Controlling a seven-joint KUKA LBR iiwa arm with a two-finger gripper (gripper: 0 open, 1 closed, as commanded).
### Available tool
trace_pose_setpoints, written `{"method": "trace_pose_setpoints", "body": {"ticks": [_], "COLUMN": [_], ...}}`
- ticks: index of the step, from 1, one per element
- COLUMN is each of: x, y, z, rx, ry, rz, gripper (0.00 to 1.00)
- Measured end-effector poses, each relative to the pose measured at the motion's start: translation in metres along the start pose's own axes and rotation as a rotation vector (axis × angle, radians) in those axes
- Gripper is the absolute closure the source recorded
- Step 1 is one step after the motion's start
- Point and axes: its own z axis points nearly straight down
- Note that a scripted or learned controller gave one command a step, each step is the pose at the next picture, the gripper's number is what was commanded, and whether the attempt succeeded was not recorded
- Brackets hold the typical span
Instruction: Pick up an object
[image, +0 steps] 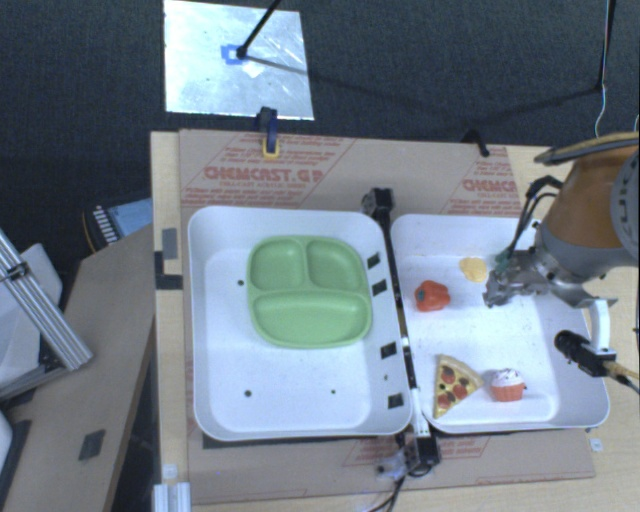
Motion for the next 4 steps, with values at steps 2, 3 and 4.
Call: {"method": "trace_pose_setpoints", "body": {"ticks": [2,3,4], "x": [-0.011,0.049,0.1], "y": [0.006,0.001,-0.002], "z": [-0.07,-0.065,-0.079], "rx": [0.002,0.005,0.003], "ry": [0.001,0.003,0.003], "rz": [0.0,-0.006,-0.006], "gripper": [1.0,1.0,1.0]}}
